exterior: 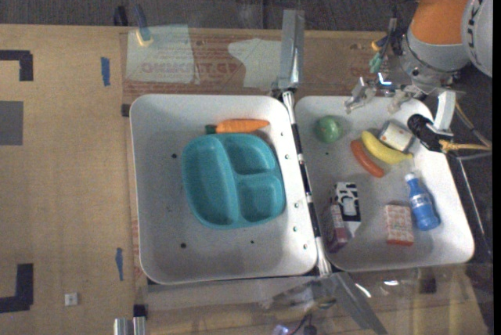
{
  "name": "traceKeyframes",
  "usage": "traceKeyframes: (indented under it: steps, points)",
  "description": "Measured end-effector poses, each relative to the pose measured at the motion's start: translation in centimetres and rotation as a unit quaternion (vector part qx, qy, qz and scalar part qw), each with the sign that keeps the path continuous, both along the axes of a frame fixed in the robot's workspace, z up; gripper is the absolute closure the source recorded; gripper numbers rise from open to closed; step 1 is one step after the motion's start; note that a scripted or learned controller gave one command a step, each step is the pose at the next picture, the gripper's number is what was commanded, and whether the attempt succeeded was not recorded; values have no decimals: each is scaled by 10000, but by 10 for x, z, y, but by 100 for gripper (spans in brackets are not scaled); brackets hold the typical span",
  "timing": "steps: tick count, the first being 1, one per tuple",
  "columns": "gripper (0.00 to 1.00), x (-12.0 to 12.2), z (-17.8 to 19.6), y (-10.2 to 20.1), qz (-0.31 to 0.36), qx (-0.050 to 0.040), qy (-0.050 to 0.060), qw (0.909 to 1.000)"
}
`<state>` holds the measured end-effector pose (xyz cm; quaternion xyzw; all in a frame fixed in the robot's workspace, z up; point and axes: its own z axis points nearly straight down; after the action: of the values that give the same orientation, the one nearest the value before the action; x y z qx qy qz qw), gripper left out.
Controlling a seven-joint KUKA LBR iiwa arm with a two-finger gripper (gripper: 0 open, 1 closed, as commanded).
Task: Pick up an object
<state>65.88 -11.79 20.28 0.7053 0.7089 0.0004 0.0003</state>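
We find the gripper (381,93) spread open, holding nothing, above the right bin's (462,243) far edge. We judge the banana (383,148) risks slipping, crowded against neighbours.

Your bench (63,192) is a tan board carrying two white bins that touch along a central seam. The left bin (153,247) sits mid-board, the right bin (446,239) against it toward your arm's side. Behind the bins you see a clear sheet (168,52) lying flat. Black tape marks (19,63) and short blue tape strips (105,71) dot the board's left part.
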Motion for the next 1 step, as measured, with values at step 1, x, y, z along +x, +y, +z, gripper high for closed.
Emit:
traceKeyframes:
  steps: [1]
  points:
    - [0, -41, -88, -43, 9, -14, -56, 10000]
